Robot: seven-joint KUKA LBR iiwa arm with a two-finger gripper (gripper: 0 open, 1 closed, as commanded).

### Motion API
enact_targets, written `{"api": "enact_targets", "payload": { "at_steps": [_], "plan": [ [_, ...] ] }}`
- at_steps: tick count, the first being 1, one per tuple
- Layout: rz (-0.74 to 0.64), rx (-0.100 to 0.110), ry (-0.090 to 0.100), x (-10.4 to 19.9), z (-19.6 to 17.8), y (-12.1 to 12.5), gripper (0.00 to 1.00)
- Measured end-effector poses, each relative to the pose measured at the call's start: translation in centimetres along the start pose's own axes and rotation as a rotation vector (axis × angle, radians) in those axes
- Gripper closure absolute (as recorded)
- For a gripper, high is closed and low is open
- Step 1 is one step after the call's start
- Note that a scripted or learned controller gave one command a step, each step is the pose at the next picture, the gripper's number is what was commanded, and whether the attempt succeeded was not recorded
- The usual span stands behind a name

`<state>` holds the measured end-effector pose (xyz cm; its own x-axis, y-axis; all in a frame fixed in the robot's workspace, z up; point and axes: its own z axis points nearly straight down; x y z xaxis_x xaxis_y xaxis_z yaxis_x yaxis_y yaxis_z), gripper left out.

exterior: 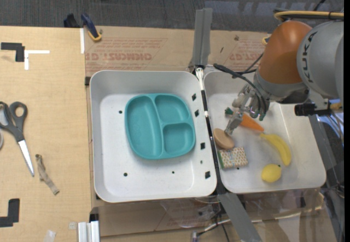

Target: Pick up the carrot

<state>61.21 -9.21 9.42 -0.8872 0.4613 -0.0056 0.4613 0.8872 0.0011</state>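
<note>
Two shallow white bins side by side on the counter. In the left bin, a teal divided plate, three compartments, nothing on it. In the right bin, the carrot lying near the middle, orange, tilted, partly hidden beneath the gripper. Gripper hanging low over the right bin at the end of the grey arm with its orange band, reaching in from the right. Fingers pointing down and left, right beside the carrot's left end; cannot tell whether apart or together, nor whether touching the carrot. Just near and left of the fingers, a round tan piece like a small bun, with a speckled sponge touching it on the near side. Right of those, a banana, and nearer still a lemon. On the counter far left of the bins, scissors.
</note>
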Motion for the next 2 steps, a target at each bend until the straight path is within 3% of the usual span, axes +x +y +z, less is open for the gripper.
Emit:
{"api": "enact_targets", "payload": {
  "at_steps": [1, 2],
  "plan": [
    [-0.004, -0.001, -0.005, -0.1, -1.1, 0.2, 1.00],
    [0.055, 0.000, 0.001, 0.7, -9.9, 7.7, 1.00]
  ]
}}
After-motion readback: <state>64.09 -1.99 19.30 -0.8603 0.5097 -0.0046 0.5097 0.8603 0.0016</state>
